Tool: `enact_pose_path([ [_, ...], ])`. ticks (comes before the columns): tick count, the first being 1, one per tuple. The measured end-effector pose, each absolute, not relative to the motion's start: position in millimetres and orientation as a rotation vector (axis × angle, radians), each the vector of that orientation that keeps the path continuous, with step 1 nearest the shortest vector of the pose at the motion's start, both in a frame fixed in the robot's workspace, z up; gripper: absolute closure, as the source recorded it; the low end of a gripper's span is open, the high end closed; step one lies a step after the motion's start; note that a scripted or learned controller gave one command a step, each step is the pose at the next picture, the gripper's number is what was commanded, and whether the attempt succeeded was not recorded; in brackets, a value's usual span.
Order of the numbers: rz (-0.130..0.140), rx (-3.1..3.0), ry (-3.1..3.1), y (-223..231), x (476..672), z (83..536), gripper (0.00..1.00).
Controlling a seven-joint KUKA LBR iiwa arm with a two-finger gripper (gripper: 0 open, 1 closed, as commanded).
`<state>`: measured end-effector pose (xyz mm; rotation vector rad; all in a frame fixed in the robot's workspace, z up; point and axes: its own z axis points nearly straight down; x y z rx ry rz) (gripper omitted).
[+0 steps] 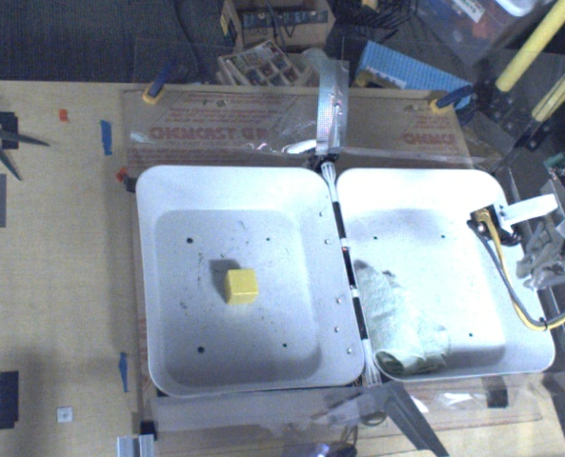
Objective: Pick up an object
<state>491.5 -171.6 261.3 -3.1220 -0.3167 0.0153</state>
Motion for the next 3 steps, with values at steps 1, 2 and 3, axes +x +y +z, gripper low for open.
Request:
enact_pose_path([
  [1,0.017,-3.122,-0.314,-173,491.4,271,1.00],
  [2,0.019,-3.122,-0.311,-174,491.1,280,1.00],
  [3,0.022,-3.123,-0.309,-176,490.9,290,1.00],
])
